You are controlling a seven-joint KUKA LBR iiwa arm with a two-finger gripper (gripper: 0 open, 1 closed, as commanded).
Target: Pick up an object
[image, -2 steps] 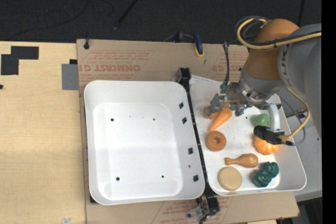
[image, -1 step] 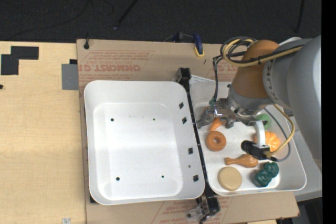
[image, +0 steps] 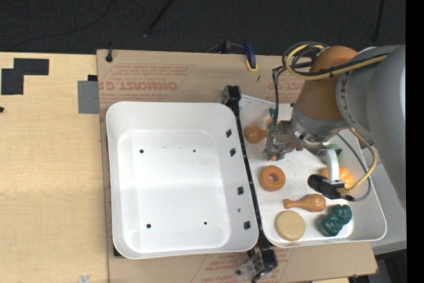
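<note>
1. Brown drumstick (image: 306, 203) lies in the right bin (image: 371, 225), long axis roughly left-right, thin end pointing left.
2. Gripper (image: 274, 150) hangs above a doughnut (image: 271, 177); jaw state cannot be determined, the wrist hides much.
3. Cardboard (image: 146, 79) bears reversed, unreadable red print.

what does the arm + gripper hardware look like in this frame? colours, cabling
The arm is grey and bulky, with a rounded orange band above the wrist. Yellow and black cables loop beside the band, and another thin cable runs along the arm's lower side. The gripper is small, dark grey metal, over the right bin.
</note>
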